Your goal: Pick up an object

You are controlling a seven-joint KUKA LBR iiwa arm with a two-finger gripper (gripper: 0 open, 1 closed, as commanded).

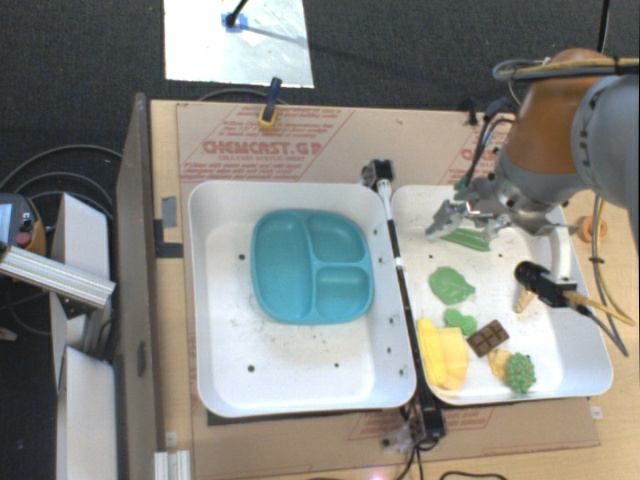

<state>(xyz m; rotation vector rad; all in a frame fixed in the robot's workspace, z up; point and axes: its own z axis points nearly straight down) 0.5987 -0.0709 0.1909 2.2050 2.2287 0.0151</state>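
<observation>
My gripper hangs low over the back of the right bin, open, with its fingers spread to either side. A flat dark-green strip lies right beneath it on the bin floor, and I see nothing held. Nearer the front lie a light-green leaf piece, a small green piece, a yellow piece, a brown chocolate block, a pale yellow bit and a green broccoli.
The left bin bears a teal divided plate. A black divider rail runs between the two bins. A small orange thing sits at the right bin's far right rim. Cardboard lies under both bins.
</observation>
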